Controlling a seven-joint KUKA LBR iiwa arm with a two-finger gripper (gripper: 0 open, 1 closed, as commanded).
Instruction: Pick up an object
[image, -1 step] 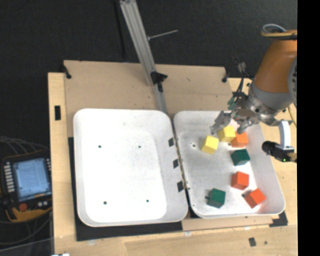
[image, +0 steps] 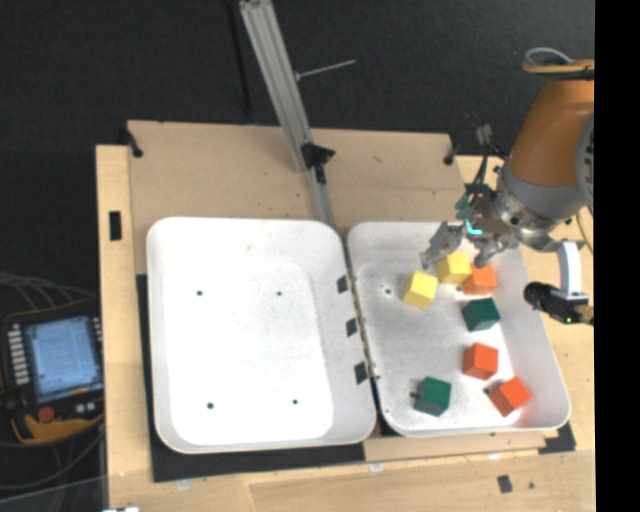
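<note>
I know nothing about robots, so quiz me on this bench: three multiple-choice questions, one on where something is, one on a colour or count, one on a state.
1. Which bin holds the blocks?
A. the left bin
B. the right bin
C. both bins

2. How many green blocks are in view?
A. two
B. four
C. none

3. Where is the end effector?
A. above the left bin's middle
B. off the bench, over the dark floor
C. at the right bin's far end, by a yellow block

Answers:
1 B: every block lies in the right bin.
2 A: one green block lies mid-bin, another green block near the front.
3 C: the end effector is beside the yellow block.
</note>
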